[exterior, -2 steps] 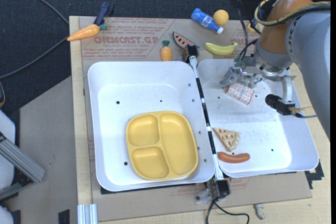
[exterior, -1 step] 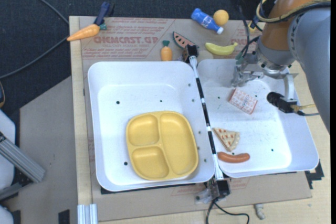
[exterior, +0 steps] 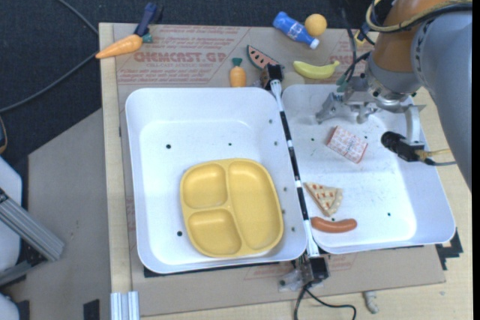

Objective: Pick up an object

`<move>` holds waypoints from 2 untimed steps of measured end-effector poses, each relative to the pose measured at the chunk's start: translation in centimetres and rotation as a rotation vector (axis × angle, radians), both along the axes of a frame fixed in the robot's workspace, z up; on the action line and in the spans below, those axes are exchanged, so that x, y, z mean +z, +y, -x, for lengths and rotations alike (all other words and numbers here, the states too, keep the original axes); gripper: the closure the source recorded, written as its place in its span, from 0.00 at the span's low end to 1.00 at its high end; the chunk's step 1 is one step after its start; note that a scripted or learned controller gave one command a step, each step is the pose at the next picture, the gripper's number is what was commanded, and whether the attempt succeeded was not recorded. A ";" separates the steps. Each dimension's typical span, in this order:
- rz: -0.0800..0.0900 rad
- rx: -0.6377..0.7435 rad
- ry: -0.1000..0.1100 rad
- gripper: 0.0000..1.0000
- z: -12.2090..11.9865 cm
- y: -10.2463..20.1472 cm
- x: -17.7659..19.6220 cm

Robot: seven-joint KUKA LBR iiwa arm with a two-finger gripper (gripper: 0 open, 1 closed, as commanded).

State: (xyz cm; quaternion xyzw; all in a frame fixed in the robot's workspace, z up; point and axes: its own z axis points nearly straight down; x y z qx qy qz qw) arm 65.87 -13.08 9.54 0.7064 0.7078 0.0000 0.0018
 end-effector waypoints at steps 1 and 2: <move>-0.003 -0.001 0.004 0.00 3.3 2.8 -1.1; -0.003 -0.002 0.004 0.00 4.8 2.4 -1.1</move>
